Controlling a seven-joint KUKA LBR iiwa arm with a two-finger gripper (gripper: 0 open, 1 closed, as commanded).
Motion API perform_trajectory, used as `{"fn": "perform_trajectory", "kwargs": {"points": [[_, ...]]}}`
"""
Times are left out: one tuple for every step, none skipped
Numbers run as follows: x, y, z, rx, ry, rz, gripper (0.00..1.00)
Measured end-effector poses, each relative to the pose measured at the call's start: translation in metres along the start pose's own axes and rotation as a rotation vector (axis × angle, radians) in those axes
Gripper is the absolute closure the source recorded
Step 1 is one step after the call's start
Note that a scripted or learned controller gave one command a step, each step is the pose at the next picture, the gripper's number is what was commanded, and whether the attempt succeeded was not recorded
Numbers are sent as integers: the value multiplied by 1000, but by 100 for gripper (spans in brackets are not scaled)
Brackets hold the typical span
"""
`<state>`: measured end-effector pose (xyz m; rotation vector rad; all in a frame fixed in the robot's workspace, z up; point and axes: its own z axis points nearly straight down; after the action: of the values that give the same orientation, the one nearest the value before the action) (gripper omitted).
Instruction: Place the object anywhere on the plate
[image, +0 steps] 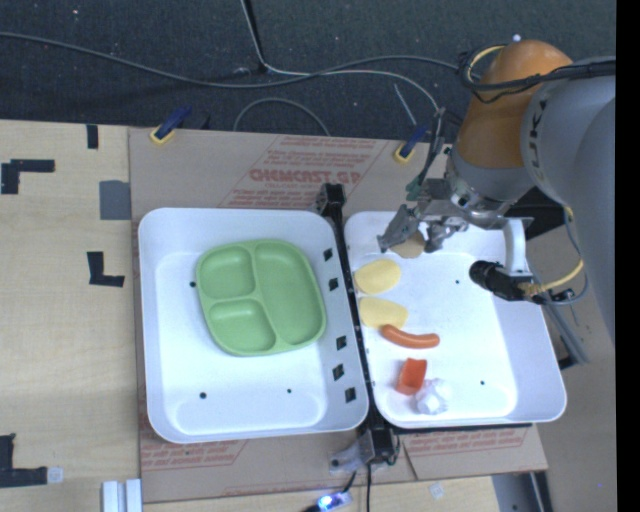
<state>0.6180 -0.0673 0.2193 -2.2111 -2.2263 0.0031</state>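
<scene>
The two-finger gripper (408, 238) hovers above the pale yellow rounded plastic food piece (378, 276), jaws apart and empty. That piece looks light, stiff and smooth, so it is probably slippery; pinching across its narrower middle seems safest before carrying it to the green three-compartment plate (262, 297).

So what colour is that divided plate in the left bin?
Light green, plain; the three-compartment plastic plate shows clearly in the camera view.

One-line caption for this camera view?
Grey arm's gripper hovers over the right bin's toy foods; green divided plate waits left.
</scene>
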Motion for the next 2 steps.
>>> {"fn": "perform_trajectory", "kwargs": {"points": [[55,8,13,2,0,0,100],[103,8,15,1,-1,1,100]]}}
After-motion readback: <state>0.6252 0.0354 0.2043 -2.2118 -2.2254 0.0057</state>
